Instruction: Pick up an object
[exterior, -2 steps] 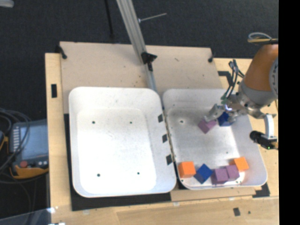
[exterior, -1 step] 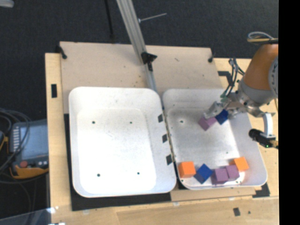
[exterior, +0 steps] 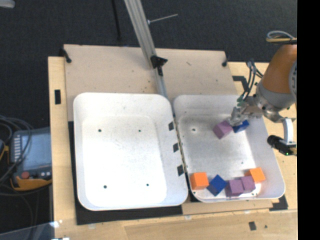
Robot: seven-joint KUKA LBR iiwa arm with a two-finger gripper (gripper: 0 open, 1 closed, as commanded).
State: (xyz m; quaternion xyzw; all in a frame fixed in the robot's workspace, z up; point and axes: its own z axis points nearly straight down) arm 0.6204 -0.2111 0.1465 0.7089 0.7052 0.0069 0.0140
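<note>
My claw hangs just beside the purple cube; its opening I cannot tell. Cube looks light, stiff; I grip flat sides.

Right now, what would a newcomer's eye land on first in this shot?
Probably the arm's orange band at the right edge, with the gripper low over the right bin, beside a purple block and a small blue block. Next, the bright row of blocks along that bin's near edge: orange, blue, two purple, orange.
</note>
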